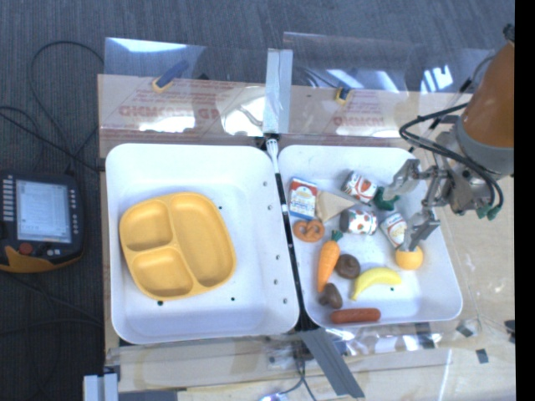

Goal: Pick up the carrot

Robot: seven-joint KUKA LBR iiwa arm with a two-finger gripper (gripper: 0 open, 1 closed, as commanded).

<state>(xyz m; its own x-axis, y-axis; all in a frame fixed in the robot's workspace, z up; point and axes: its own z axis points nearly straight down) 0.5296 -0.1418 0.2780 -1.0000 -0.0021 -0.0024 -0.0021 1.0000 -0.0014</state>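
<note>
Carrot: the orange tapered toy carrot with a green tuft (328,258) lies loose on the floor of the right-hand shallow white plastic bin (451,303), near its left wall, tuft end pointing up the view; nothing grips it, so the pick has not begun.
Carrot's neighbours: a round orange ridged toy like a small pumpkin (308,230) sits just above the carrot's tuft; a dark brown rounded lump (348,266) lies just right of the carrot and another brown lump (331,294) just below its tip. Both crowd it, so I judge a grasp across its bare middle the safest.
Further from the carrot: a yellow plastic banana (375,281) and a red sausage-shaped toy (355,314) lie below and right of it; a red-and-white carton (303,198) and small printed tins (360,187) lie above it.
Gripper: the two-finger grey gripper (412,205) hangs well to the right of the carrot, above a round orange fruit toy (409,259); its fingers stand apart and clasp nothing.
Arm: the grey arm with its orange band (493,107) is cut off at the view's right.
Other bin: left of the carrot, past the divide, a yellow three-compartment plastic tray (177,243) rests in the left white bin (251,174).
Hard to tell: possibly the lower fingertip touches the tin beneath it; the slant of the view hides the height.
</note>
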